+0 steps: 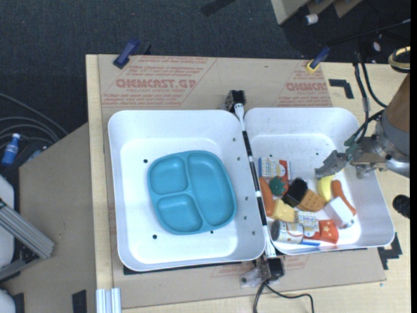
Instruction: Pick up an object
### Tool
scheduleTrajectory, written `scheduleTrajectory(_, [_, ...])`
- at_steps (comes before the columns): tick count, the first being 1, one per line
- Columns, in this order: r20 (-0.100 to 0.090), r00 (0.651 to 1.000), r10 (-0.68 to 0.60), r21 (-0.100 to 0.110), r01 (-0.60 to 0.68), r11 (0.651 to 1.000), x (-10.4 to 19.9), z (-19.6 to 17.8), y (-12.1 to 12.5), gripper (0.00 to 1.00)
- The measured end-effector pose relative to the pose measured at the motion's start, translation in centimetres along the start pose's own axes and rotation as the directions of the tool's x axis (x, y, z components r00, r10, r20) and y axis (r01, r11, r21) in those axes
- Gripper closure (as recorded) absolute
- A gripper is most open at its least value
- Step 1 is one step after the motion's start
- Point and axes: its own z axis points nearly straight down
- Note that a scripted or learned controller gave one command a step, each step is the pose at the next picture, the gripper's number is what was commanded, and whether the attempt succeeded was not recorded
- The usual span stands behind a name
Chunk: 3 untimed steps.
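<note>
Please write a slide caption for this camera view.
Pincer hovers over cluttered right white bin; left bin holds blue divided plastic plate.

Small toy foods [301, 204] in a jumbled heap, right bin's [371, 204] near half.

The arm [397, 119] is running off the right edge, so its upper part is being cut away. At the gripper [329, 167], the fingers are blurring into the pile below, too small to separate. Just beneath it, the toys [303, 204] are overlapping, each hiding parts of the others, and their printed labels are staying unreadable. Behind the wrist, the right bin's rim [384, 201] is being partly covered.
</note>
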Motion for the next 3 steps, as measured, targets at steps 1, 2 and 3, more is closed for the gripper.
scheduleTrajectory(1, [0.001, 1.000, 0.001, 0.000, -0.001, 1.000, -3.4, 11.4, 3.8, 0.00])
scheduleTrajectory(2, [0.002, 1.000, -0.001, -0.012, 0.001, 1.000, 1.4, 14.4, 10.2, 0.00])
scheduleTrajectory(3, [0.001, 1.000, -0.001, -0.003, 0.001, 1.000, 4.6, 14.8, 16.7, 0.00])
